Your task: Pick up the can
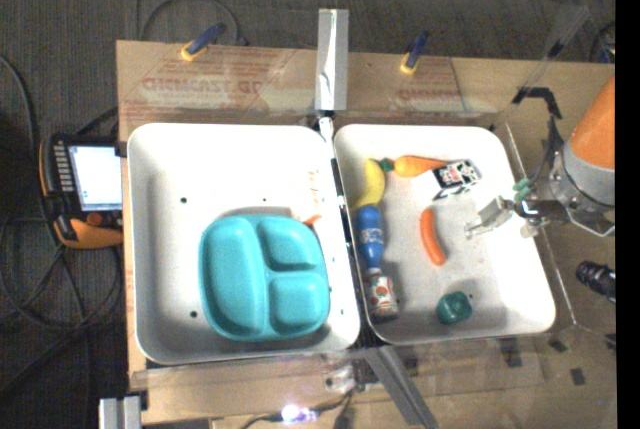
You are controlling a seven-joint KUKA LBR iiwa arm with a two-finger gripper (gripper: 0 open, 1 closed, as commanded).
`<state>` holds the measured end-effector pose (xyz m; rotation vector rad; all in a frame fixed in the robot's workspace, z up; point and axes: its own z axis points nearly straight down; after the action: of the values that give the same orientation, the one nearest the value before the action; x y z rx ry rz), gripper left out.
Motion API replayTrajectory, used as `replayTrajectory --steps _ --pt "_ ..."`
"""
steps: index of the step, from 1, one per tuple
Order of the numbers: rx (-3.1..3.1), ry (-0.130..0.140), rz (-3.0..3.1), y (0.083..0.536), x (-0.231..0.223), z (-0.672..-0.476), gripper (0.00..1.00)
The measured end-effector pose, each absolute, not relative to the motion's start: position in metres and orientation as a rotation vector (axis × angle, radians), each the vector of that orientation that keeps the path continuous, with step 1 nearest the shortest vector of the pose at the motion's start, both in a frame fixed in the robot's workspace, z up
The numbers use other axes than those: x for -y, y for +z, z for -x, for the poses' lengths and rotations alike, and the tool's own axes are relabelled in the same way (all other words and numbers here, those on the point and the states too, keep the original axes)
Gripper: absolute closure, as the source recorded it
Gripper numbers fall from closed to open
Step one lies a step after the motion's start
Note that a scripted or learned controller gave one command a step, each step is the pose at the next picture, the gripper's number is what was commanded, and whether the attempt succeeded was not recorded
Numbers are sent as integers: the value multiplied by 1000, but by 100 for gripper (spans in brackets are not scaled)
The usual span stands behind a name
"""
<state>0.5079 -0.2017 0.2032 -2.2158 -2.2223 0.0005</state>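
Camera view looks down on two shallow white plastic bins set side by side on a wooden bench. The left bin (160, 167) carries a turquoise plastic divided tray (264, 277) with three compartments, lying toward its near side. The right bin (520, 302) holds the small cylindrical can with a red and white label (381, 295), lying on its side near the front left corner, close against the bin's left wall. Just behind it, also along that wall, lies a blue plastic bottle (370, 235), and behind that a yellow rounded fruit (373, 181). An orange carrot with a green top (418, 164) lies at the back, touching the yellow fruit, with a small black and white box (457, 176) just beside it. A second, smaller orange carrot (432, 236) lies mid-bin, and a dark green rounded object (454, 308) sits near the front. The grey two-finger gripper (487, 217) hovers over the right side of this bin, well apart from the can, with nothing between its fingers; how wide they stand I cannot tell.
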Motion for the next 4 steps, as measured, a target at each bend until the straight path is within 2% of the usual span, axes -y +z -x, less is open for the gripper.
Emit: replayTrajectory --steps 1,2,3,4 --pt "2114 -6 2321 101 209 -569 0" --pt "2095 5 2337 121 203 -505 0" --pt "2075 -16 2366 90 202 -585 0" --pt "2036 10 2358 93 210 -620 0"
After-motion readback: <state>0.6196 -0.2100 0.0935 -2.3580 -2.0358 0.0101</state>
